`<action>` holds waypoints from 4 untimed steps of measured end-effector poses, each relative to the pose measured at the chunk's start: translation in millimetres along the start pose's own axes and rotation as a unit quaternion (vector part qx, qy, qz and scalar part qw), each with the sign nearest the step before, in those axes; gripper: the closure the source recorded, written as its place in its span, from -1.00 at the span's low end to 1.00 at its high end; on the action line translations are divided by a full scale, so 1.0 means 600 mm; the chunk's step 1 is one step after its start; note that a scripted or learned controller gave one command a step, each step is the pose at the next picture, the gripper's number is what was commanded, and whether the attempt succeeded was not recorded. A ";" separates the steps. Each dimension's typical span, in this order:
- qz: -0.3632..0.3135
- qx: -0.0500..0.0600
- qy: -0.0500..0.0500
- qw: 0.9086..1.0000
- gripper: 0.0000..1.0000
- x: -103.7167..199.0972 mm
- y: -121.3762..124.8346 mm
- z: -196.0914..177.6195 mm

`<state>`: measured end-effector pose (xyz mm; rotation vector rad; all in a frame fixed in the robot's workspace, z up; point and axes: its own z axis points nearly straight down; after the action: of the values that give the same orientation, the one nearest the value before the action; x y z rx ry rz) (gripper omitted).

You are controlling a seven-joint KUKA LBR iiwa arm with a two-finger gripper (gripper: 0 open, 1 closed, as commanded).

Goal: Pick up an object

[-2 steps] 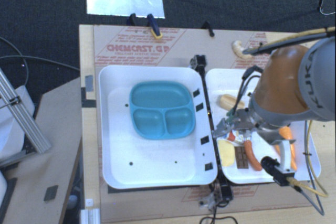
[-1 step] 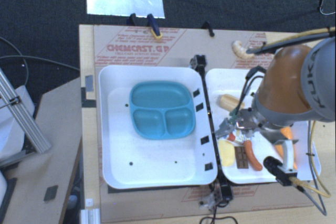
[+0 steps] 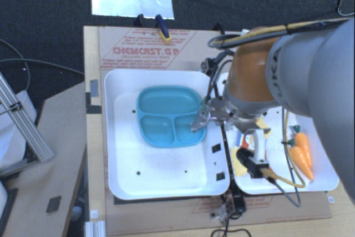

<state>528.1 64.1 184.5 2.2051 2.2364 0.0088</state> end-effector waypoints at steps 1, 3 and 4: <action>0.002 0.001 -0.001 1.000 -1.00 0.084 0.091 0.171; 0.007 0.002 -0.001 1.000 1.00 0.075 -0.033 -0.007; 0.009 0.000 -0.002 1.000 1.00 -0.007 -0.068 -0.101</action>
<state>486.9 59.1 245.2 2.2222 2.2152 0.0061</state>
